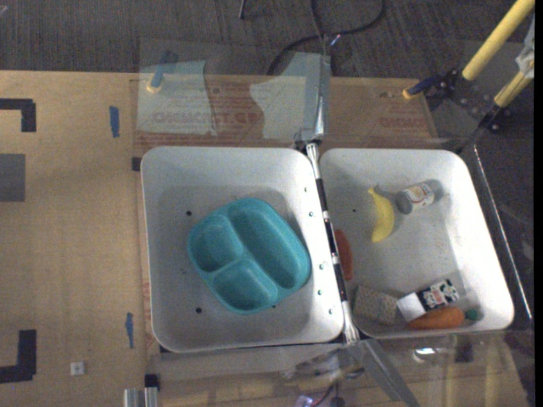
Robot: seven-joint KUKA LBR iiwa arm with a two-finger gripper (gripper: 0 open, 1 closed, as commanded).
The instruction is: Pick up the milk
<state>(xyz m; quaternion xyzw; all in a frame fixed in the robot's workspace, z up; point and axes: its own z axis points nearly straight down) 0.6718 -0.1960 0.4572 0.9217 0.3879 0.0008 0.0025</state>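
Note:
The milk [428,299] is a small white carton with black print, lying on its side near the front edge of the right bin [484,227]. An orange carrot [439,318] lies right against its front side. A small tan block [376,304] rests just left of the carton.
A yellow banana [383,214] and a small grey bottle [418,196] lie at the back of the right bin. A reddish item [342,253] rests along its left wall. The left bin [161,253] holds a teal divided plate [248,253]. A yellow-handled clamp [492,45] stands at the back right.

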